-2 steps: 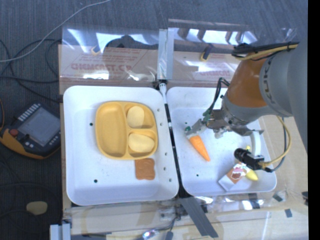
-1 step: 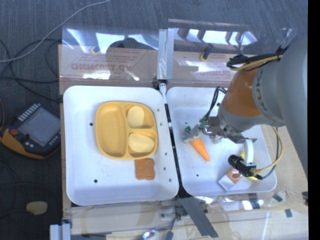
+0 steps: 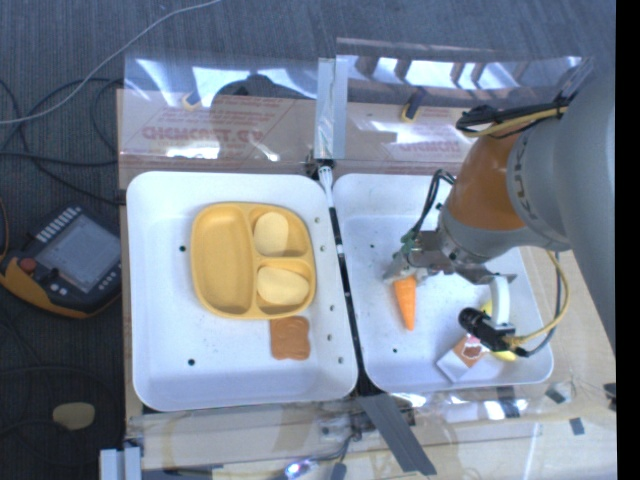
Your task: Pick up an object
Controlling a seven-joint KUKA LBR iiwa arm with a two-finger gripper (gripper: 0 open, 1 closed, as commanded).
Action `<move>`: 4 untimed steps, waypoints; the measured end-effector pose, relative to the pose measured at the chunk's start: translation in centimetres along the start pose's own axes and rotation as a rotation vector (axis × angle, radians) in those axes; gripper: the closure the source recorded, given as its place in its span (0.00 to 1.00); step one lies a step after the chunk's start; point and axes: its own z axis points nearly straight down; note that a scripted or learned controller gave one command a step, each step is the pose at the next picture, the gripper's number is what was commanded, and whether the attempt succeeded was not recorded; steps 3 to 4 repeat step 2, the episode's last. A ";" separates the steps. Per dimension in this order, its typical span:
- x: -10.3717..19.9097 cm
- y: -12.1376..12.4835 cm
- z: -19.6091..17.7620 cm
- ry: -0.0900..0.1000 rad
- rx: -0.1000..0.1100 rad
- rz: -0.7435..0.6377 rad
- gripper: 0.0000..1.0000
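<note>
Orange and pointed, the carrot [image 3: 404,301] is seen lying on the floor of the right bin [image 3: 380,368], tip toward the near edge. Its top end is met by the gripper [image 3: 412,265], lowered right over it; whether the carrot is grasped cannot be told. A small carton [image 3: 465,355] is found near the bin's front corner. In the left bin [image 3: 150,368] a yellow divided tray [image 3: 222,261] is set, a brown slab [image 3: 290,339] just beside it.

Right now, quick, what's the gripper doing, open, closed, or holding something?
Gripper: cannot be told. It sits low in the right bin, right at the top end of the carrot; no grasp shows.
</note>
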 end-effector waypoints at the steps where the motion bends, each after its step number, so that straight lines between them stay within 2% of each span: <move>1: 0.1 -0.2 -0.5 0.002 0.008 -0.001 1.00; 2: 6.9 -0.5 -11.7 -0.002 0.011 0.013 1.00; 4: 6.9 -0.5 -11.7 -0.002 0.011 0.013 1.00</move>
